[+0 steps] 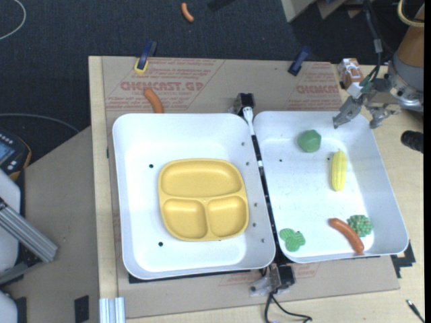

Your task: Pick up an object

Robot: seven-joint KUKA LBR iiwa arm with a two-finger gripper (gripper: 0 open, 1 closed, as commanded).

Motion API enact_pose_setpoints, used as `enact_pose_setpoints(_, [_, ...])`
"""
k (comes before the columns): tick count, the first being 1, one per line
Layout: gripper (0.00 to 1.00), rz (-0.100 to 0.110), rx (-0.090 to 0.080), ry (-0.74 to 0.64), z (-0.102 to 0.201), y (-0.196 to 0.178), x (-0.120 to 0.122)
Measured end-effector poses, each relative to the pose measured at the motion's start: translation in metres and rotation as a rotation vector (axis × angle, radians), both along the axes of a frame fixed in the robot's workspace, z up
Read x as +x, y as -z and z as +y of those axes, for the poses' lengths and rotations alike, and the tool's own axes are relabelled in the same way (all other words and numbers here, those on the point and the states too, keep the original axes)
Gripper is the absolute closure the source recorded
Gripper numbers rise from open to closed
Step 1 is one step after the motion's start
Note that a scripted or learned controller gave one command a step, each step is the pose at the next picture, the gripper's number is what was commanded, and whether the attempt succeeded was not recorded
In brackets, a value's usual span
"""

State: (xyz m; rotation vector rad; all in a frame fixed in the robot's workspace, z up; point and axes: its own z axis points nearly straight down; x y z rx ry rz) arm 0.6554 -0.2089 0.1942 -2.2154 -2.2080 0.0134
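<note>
The right bin [377,180] holds a green round piece [310,140], a yellow corn cob [338,170], an orange sausage [346,235], a green broccoli [360,225] and a green leafy piece [292,239]. My gripper [359,116] hangs over the bin's far right corner, open, with nothing between its fingers. It stands to the right of the green round piece and beyond the corn cob.
The left bin [135,180] holds a yellow divided plate [202,198]. An orange sausage [154,100] lies on the cardboard behind the left bin, and another [187,11] lies on the dark floor. Clamps [143,57] hold the board's far edge.
</note>
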Motion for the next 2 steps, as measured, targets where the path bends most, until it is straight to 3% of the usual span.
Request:
enact_pose_setpoints(1, [0.0,-0.016,-0.004,-0.004,0.001,-0.011,0.003])
enact_pose_setpoints(2, [0.0,-0.011,-0.003,-0.003,-0.005,0.045,-0.005])
